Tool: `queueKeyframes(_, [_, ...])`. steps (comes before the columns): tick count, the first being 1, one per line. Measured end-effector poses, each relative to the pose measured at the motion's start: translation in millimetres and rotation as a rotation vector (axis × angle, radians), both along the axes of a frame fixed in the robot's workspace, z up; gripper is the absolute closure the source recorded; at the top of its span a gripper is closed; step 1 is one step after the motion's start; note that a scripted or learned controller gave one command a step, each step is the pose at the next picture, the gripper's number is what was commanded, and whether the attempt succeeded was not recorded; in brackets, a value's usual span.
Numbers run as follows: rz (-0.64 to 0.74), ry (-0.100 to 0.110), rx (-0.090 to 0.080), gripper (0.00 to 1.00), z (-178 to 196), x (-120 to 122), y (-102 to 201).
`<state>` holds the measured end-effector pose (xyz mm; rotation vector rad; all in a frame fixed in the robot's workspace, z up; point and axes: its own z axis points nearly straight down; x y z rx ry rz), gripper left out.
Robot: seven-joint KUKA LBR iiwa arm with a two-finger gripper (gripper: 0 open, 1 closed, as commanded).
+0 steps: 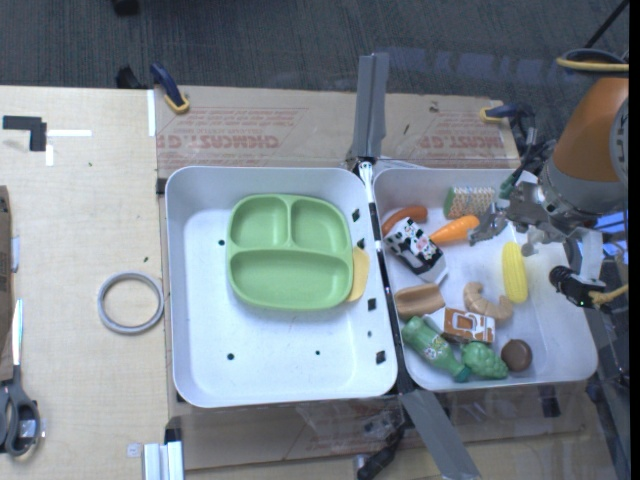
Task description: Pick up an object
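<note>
the claw (508,226) hangs over the right bin (560,368); i cannot tell its state. just beside it lie a smooth yellow corn cob (514,272) and a tapered orange carrot (453,231).

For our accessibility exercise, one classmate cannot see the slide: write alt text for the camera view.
A grey and orange robot arm reaches from the right, its claw over the right bin, which holds toy foods including a carrot, corn and a hot dog. The left bin holds a green divided plate. A tape ring lies on the bench.
</note>
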<state>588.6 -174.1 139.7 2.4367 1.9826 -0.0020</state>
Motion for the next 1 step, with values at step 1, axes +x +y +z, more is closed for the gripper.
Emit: queueKeyframes(1, [0.090,-0.030,-0.007,0.00,-32.8,0.2,-32.2])
